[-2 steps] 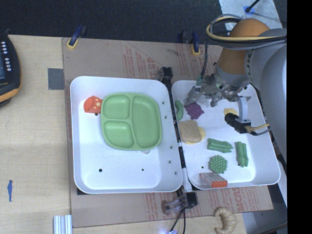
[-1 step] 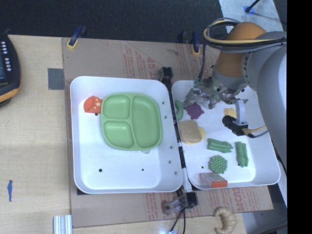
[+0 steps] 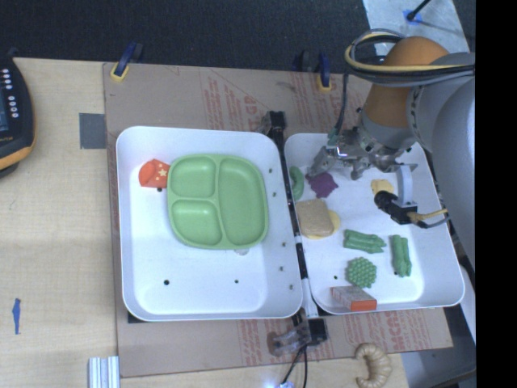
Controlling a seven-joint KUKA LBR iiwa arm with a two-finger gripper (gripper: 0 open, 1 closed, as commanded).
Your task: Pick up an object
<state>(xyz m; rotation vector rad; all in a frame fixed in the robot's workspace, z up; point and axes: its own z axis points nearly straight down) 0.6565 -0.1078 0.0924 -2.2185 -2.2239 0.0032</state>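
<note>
Purple toy [image 3: 322, 184] sits at about 10 o'clock in the right bin [image 3: 440, 293], just under the gripper [image 3: 343, 158]. Can't tell its finger state. Risk, I'd guess: it clips the tan sponge [image 3: 314, 217] at 6 o'clock of the toy, or the bin wall.

Two white bins [image 3: 145, 297], one green tray [image 3: 218, 200]

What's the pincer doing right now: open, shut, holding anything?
Pincer: cannot be told; it hangs over the right bin beside the purple piece.
</note>
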